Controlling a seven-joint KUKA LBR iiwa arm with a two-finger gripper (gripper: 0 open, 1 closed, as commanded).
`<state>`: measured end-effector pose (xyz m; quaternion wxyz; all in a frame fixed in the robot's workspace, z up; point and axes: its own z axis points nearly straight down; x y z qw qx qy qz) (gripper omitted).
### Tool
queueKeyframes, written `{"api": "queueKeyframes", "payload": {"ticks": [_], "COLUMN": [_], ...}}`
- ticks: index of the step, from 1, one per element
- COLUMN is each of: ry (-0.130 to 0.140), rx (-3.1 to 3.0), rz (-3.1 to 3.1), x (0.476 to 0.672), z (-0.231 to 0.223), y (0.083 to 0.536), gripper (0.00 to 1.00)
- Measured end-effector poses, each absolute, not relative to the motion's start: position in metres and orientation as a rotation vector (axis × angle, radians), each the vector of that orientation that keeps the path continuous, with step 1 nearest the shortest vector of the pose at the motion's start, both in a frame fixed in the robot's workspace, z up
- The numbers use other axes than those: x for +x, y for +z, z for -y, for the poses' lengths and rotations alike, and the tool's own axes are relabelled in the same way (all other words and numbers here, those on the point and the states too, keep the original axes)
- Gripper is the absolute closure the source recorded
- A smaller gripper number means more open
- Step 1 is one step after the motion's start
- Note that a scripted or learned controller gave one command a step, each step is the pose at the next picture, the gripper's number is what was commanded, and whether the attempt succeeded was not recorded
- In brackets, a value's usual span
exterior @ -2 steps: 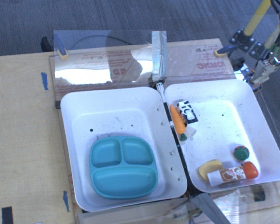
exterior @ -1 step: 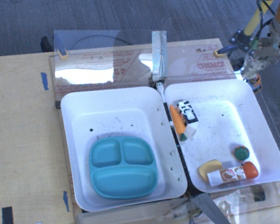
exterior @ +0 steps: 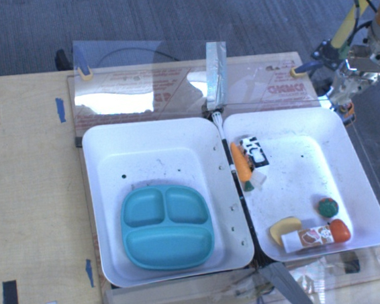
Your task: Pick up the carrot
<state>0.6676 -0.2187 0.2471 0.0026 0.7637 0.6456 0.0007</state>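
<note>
The carrot (exterior: 241, 162) is a slim orange piece with a green tip at its near end. It lies lengthwise against the left wall of the right bin (exterior: 353, 164), next to a black-and-white item (exterior: 253, 152). My gripper (exterior: 342, 100) hangs at the top right, just beyond the right bin's far right corner and well away from the carrot. Nothing shows in it.
The left bin (exterior: 103, 157) holds a teal divided plate (exterior: 165, 226). Near the right bin's front lie a yellow piece (exterior: 285, 226), a white-labelled red bottle (exterior: 308, 237), a green ball (exterior: 328, 206) and a red-orange piece (exterior: 341, 230). A clear panel (exterior: 170, 89) stands behind the bins.
</note>
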Motion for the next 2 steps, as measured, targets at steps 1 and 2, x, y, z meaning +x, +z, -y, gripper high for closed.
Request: {"api": "queueKeyframes", "payload": {"ticks": [1, 2], "ry": [0.006, -0.007], "rx": [2.484, 2.675], "rz": [-1.915, -1.656], "x": [0.668, 0.666], "z": [0.167, 0.215], "y": [0.275, 0.192], "gripper": [1.0, 1.0]}}
